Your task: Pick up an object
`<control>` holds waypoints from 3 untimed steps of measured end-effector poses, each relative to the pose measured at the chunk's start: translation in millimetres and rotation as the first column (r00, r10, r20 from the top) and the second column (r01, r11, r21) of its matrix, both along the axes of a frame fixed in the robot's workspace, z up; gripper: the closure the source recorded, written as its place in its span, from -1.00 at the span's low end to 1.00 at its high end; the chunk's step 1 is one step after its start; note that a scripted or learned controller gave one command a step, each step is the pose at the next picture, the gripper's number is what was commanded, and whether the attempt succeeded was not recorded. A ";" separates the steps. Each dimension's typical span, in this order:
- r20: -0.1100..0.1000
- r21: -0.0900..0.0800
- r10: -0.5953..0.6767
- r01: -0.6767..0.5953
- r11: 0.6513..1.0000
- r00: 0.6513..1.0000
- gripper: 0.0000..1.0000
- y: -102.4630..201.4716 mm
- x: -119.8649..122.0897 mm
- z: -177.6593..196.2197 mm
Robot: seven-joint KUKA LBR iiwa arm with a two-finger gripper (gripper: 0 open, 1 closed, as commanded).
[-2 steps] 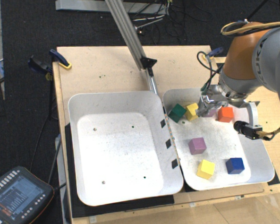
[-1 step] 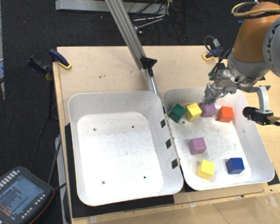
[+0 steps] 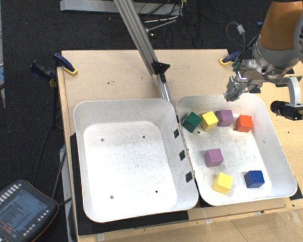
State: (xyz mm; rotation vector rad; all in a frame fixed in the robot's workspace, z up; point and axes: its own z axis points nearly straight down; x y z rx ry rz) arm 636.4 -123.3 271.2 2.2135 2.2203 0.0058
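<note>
Pale wooden worktop (image 3: pixel 118 74), two white bins side by side. Right bin (image 3: pixel 276 151) holds seven small blocks: two purple (image 3: pixel 213 157), two yellow (image 3: pixel 223 182), one green (image 3: pixel 192 122), one orange (image 3: pixel 244 122), one blue (image 3: pixel 254 178). They look light, rigid and flat-sided, probably a little slick; best taken across two opposite faces. The lone lower blocks seem easier than the crowded top row. Left bin (image 3: pixel 123 155) beside it. Claw (image 3: pixel 233 93) hovers over the right bin's far rim, near the orange block, gripping nothing; whether open or closed, cannot tell.
</note>
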 end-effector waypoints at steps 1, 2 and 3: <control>-0.008 0.003 0.005 -0.005 1.000 1.000 1.00 55.1 -8.4 -4.8; -0.006 0.003 0.005 -0.005 1.000 1.000 1.00 104.6 -3.5 -1.6; -0.009 0.004 0.005 -0.005 1.000 1.000 1.00 165.1 -6.1 -16.3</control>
